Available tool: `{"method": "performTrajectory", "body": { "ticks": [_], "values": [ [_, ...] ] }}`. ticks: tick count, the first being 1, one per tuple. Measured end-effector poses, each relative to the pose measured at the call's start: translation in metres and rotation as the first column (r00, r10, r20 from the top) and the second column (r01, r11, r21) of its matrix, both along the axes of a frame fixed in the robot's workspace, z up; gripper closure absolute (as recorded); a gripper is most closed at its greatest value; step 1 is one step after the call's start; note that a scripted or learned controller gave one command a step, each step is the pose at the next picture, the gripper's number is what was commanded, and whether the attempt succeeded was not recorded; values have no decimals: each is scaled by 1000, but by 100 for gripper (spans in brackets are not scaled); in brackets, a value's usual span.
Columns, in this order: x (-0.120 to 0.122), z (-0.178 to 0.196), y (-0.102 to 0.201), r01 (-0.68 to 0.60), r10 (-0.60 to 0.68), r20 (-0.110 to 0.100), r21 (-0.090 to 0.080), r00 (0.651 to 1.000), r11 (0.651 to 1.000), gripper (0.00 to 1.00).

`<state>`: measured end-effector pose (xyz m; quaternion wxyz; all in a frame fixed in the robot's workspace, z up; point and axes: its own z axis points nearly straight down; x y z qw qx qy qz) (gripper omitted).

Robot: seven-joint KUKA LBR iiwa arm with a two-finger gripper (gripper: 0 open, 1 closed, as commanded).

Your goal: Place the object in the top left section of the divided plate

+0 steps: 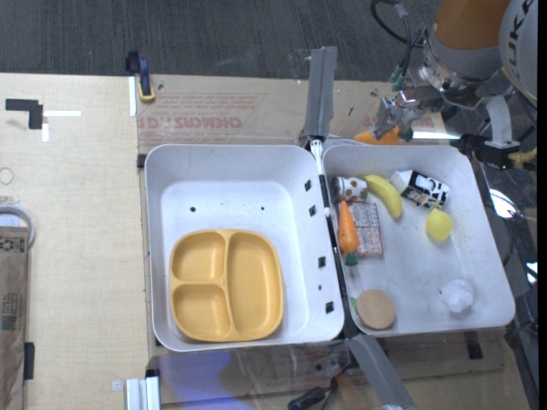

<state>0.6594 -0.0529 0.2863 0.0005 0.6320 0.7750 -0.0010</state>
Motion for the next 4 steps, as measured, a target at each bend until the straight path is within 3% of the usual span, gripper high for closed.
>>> {"method": "performTrajectory", "body": {
  "ticks": [1, 2, 3, 4],
  "values": [
    [0, 155, 46, -108, 108, 0, 0, 994, 994, 100],
    [-15, 91, 125, -273, 273, -3, 1, 962, 962, 100],
    [-77, 60, 229, -463, 463, -2, 2, 887, 887, 100],
    [-5, 100, 224, -564, 564, -1, 1, 826, 826, 100]
  ]
}}
